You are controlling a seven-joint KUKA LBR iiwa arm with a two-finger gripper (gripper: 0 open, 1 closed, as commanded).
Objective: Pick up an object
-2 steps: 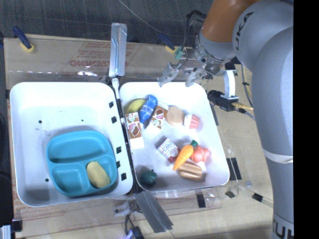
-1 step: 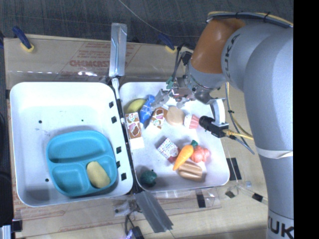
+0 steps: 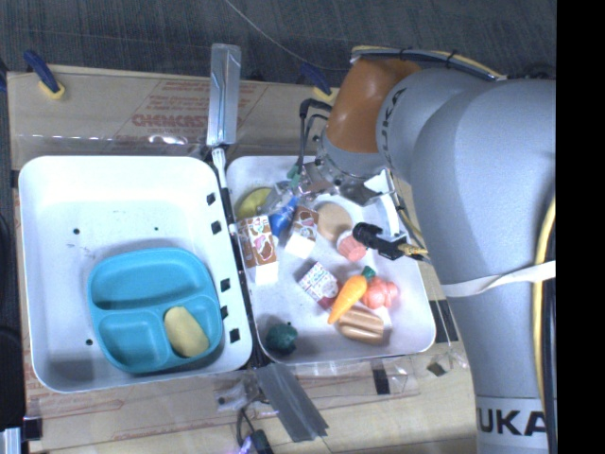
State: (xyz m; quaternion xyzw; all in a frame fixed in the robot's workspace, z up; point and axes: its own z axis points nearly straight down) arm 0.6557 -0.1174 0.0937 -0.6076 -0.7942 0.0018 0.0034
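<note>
Gripper (image 3: pixel 304 180) sits low at the back of the right bin (image 3: pixel 416 334), mostly hidden under the orange wrist band and the grey arm — cannot tell how it is set, and nothing is visibly held. Judged from this, the pick is not yet made; the tool looks to be at or near the reach-down stage, with closing and lifting still ahead. Right beside the gripper, toward the bin divider, lies a yellow banana-like piece (image 3: pixel 252 200); just in front of it a blue packet (image 3: pixel 283 218) and a small brown carton (image 3: pixel 304 223), crowded together. A step further out: a tan round piece (image 3: pixel 333 221), a pink piece (image 3: pixel 352 247), a tall snack box (image 3: pixel 258 242) against the divider. Nearer the front of the bin, well away from the gripper — a carrot (image 3: pixel 347 294), a red tomato-like item (image 3: pixel 380 293), a hot dog (image 3: pixel 362 325), a dark green ball (image 3: pixel 280 337). Across the divider, the left bin (image 3: pixel 47 197) carries a blue divided tray (image 3: pixel 142 282) with a yellow potato-like lump (image 3: pixel 186 331) in one compartment. Likely target is one of the crowded items by the gripper; which one, cannot tell.
</note>
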